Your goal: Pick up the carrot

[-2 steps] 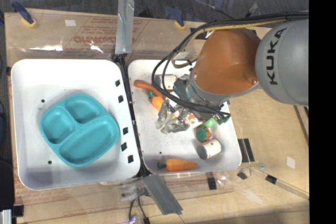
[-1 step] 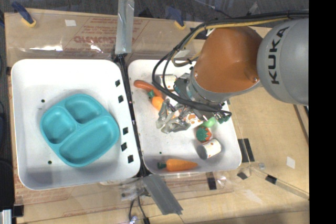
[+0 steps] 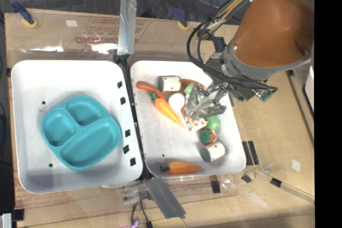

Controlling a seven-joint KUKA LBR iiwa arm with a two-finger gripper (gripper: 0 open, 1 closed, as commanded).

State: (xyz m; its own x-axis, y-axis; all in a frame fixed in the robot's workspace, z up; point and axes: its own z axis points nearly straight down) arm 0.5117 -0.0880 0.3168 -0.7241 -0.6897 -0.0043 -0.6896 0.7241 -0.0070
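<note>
Three carrot-like pieces lie in the right bin. A thick orange carrot with a green top lies slanted in the bin's middle. A second carrot rests along the front wall. A thin orange piece sits near the back left. My gripper hangs low over the bin's right half, just right of the thick carrot, above a small printed carton. I see no carrot in it.
Around the gripper lie a white egg, a small can, a brown item, a green piece, a strawberry and a white cup. The left bin holds a teal divided plate.
</note>
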